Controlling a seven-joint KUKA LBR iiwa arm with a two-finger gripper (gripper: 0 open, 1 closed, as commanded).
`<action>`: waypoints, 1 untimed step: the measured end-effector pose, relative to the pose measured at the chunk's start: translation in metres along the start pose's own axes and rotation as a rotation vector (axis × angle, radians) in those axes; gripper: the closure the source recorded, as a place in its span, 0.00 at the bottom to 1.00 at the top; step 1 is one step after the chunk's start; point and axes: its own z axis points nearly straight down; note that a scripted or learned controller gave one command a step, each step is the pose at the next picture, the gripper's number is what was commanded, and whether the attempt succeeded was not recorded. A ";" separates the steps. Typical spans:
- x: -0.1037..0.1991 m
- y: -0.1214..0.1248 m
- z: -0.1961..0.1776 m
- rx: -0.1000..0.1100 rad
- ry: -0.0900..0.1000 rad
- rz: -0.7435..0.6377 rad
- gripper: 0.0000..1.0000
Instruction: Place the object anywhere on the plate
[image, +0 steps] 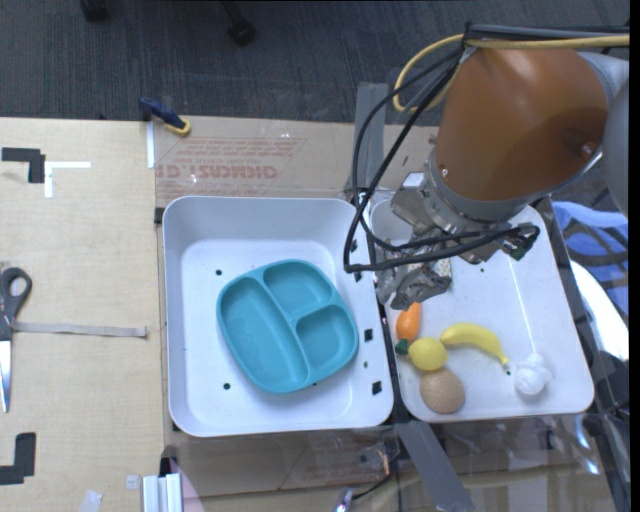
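A teal plate (288, 325) with three compartments lies in the left bin (190, 400). The right bin (560, 300) holds a small orange carrot (408, 322), a yellow lemon (427, 354), a banana (476, 341), a brown round object (442, 391) and a white lumpy object (531, 376). My gripper (415, 287) hangs low over the right bin's left side, directly above the carrot's top end. The arm's orange band (515, 105) hides much of that bin's far half. Whether the gripper touches the carrot is hidden.
A ridge (385, 340) divides the two bins, just left of the carrot. Black cables (365, 215) loop from the wrist over the ridge. Scissors (8, 320) lie on the bench far left. A cardboard sheet (250, 160) sits behind the left bin.
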 end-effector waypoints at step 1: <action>0.058 -0.017 -0.157 0.006 -0.006 -0.109 1.00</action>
